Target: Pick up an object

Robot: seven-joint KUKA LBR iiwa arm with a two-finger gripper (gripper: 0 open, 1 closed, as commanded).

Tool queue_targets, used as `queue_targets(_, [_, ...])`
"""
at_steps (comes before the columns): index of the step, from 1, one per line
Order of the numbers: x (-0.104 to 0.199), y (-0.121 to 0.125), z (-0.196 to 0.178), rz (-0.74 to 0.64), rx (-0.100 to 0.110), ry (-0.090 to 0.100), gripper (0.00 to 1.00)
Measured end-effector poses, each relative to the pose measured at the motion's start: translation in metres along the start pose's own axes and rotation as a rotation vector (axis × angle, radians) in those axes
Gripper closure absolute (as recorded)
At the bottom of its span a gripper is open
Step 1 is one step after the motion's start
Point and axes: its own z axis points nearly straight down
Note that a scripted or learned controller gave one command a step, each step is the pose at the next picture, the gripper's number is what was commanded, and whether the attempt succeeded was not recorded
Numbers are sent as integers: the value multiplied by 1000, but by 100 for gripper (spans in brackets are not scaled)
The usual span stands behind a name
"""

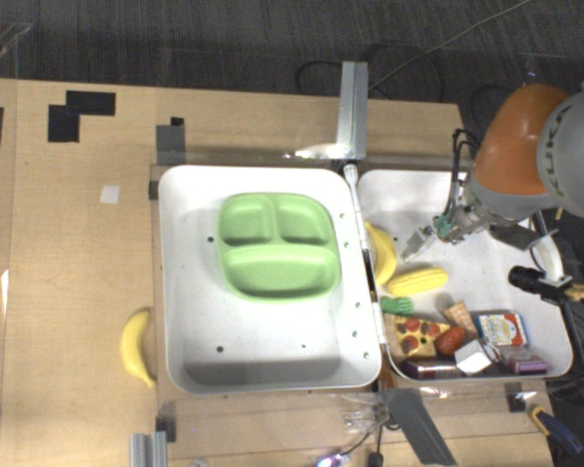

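Over the right bin point(560, 353), the end effector point(420, 243) is hanging; I cannot tell its grip. Just below, toward six o'clock, the corn point(416, 281) is lying, its long side running from three to nine o'clock.

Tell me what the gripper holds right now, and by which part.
Nothing visibly: the gripper hangs over bare floor of the right bin, apart from the corn cob.

Green tray point(276, 244) – white bins point(180, 261); yellow corn point(417, 281), yellow bananas point(136, 346); orange band point(511, 154) – grey arm.
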Motion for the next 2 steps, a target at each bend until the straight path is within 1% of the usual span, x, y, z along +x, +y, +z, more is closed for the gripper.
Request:
queue_targets(1, [6, 28, 22, 100, -6, -6, 0])
queue_targets(2, [0, 48, 24, 332, -5, -1, 0])
